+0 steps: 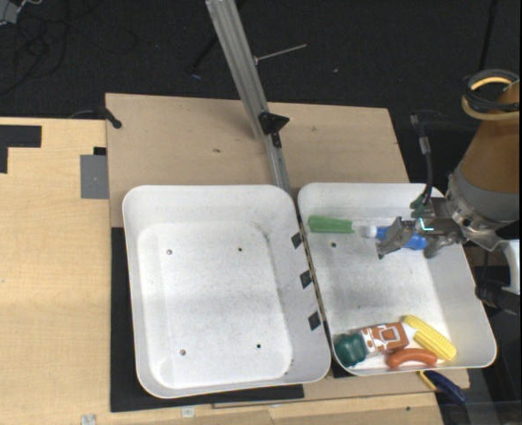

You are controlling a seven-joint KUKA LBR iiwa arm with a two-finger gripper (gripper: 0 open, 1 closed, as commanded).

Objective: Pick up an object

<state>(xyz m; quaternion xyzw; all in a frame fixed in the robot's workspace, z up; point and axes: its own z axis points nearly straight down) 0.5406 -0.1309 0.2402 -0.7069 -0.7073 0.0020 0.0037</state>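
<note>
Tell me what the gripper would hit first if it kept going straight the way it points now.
The gripper points toward the view's left, low over the right bin. Straight on, it would likely first meet the small white piece and then the green object beside it, though height over the floor is unclear.

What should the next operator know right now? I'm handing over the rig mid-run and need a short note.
Gripper: low over the right bin, beside a blue object; no grasp visible.
Things: green object near the right bin's far edge; dark green piece, orange-white box, yellow corn and orange piece clustered at its near edge.
Done: nothing lifted.
Left: grasp and lift one object.
</note>
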